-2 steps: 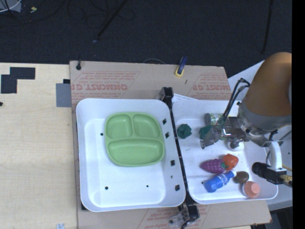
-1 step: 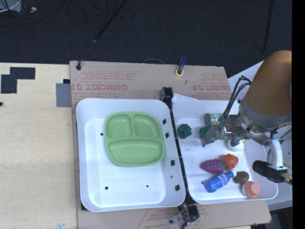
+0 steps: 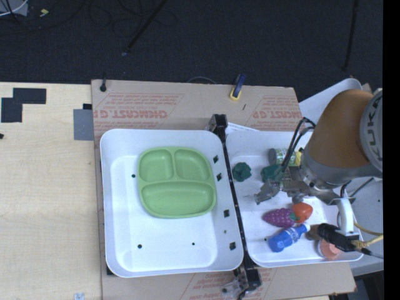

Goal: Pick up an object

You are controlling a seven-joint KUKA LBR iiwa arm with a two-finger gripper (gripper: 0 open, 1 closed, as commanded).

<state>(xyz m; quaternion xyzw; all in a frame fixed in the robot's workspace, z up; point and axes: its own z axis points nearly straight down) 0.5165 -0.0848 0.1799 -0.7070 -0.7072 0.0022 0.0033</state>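
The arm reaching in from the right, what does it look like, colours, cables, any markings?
The grey arm has a broad rounded orange band and dark letters at the frame's edge. Black cables loop down to a dark metal two-finger gripper.

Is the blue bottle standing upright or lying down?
Lying down: the blue bottle rests on its side on the right bin's floor, below the purple grapes.

One fixed camera looks down aslant on both bins (image 3: 164, 264) (arm (image 3: 340, 136) entering right).
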